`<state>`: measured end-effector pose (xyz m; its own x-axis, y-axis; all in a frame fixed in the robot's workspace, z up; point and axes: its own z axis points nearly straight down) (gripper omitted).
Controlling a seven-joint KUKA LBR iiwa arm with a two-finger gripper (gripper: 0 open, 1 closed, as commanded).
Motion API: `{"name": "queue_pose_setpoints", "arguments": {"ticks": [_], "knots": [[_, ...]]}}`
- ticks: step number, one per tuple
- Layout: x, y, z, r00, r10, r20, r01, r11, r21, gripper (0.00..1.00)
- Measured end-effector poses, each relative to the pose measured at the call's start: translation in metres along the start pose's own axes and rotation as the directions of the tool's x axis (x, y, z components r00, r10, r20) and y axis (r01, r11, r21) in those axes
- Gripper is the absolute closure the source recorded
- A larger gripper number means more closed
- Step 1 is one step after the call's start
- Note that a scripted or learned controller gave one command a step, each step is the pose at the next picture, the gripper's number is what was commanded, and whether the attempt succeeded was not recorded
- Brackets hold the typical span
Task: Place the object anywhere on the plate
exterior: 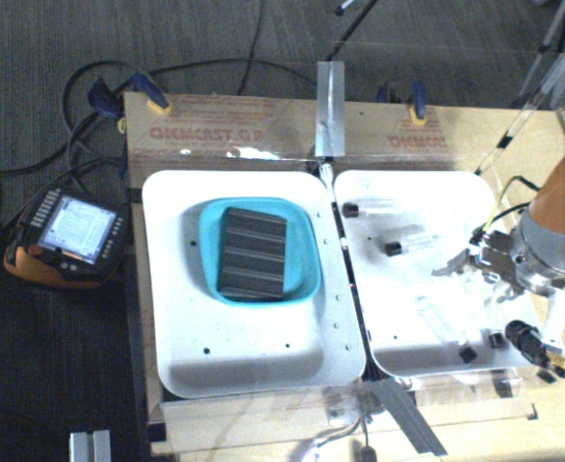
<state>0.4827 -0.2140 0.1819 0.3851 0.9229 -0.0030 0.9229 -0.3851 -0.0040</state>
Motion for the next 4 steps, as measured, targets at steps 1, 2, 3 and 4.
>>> {"name": "queue_pose_setpoints", "arguments": {"ticks": [1,2,3,4], "knots": [[0.042,-0.012,0.055,0.998,0.058,-0.001,-0.058,0.998,-0.023,0.00],[0.006,-0.002,-0.030,0.999,-0.055,0.001,0.055,0.999,-0.003,0.00],[0.006,-0.002,-0.030,0.999,-0.055,0.001,0.055,0.999,-0.003,0.00],[0.006,-0.002,-0.030,0.999,-0.055,0.001,0.055,0.999,-0.003,0.00]]}}
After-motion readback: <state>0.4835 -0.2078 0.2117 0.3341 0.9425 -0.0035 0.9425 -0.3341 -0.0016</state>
